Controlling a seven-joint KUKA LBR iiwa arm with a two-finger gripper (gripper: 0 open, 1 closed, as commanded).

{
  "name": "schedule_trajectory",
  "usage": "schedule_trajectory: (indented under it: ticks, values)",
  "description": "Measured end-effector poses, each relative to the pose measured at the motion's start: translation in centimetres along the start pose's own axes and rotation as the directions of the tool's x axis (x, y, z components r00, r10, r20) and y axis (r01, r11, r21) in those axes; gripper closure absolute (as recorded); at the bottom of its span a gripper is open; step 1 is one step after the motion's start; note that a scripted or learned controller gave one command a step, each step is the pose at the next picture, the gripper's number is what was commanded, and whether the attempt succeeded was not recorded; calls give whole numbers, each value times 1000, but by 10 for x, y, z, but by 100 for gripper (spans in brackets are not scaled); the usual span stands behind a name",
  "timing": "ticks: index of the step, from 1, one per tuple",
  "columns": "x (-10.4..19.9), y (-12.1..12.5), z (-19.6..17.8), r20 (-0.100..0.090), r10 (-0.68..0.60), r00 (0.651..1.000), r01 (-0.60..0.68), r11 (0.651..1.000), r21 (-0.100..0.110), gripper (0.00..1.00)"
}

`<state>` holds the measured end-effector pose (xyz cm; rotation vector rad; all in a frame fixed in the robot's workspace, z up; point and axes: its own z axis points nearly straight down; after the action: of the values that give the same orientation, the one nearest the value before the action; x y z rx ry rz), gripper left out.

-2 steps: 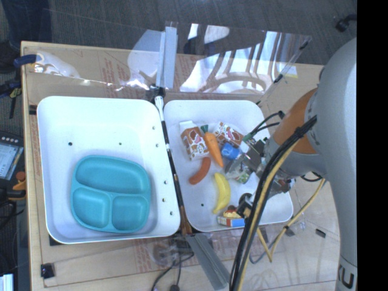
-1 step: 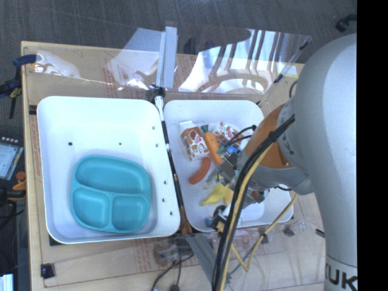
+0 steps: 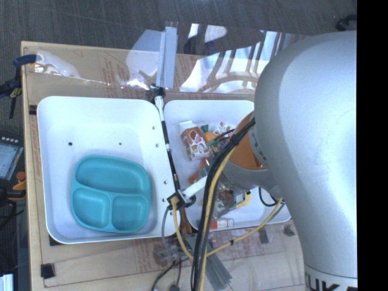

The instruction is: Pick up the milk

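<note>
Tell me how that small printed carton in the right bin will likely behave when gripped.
The carton looks like a small paperboard box, so probably light, with walls that may dent under a hard squeeze. It lies flat among other items, so it seems unlikely to roll, though a push may slide it on the smooth white bin.

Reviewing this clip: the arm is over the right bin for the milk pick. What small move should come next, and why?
Probably a short lift straight up to clear the view before committing. The arm covers most of the right bin, and the small carton at the bin's upper left lies beside the wrist among other items, not visibly held. Whether that carton is the milk is hard to tell.
</note>
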<state>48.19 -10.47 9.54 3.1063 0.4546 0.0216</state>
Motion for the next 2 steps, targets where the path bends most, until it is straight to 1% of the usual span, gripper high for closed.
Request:
schedule_trajectory:
  ticks: [1,2]
  values:
    - [-3,-2,-7,11,-6,1000,6,1000,9,100]
    - [31,-124,-95,17,-154,988,154,988,11,100]
